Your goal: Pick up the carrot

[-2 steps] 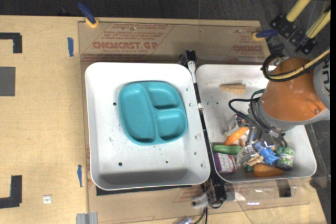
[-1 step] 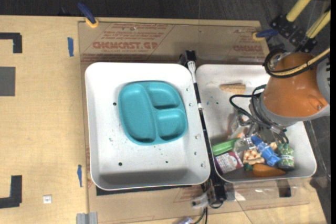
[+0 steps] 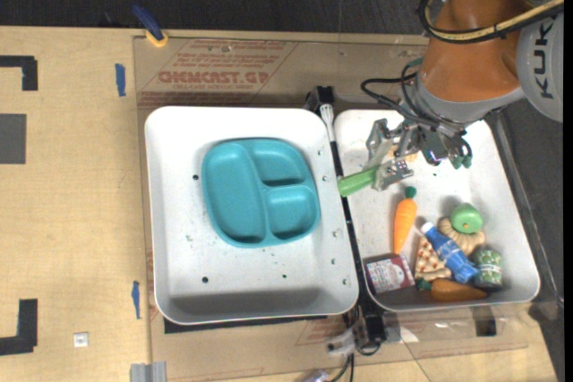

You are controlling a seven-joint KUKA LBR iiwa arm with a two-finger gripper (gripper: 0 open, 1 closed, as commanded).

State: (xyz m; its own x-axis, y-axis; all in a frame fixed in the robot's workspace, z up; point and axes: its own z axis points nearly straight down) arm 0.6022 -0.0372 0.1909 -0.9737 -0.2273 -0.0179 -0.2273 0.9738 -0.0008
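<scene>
"KUK" showed on the arm (image 3: 546, 72); the orange, green-topped carrot (image 3: 404, 224) lay near the gripper (image 3: 394, 158), finger state unclear.

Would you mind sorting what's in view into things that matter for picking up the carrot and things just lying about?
Job:
carrot
gripper
right bin

Lying about:
teal divided plate
left bin
green apple
blue bottle
green stick
</scene>
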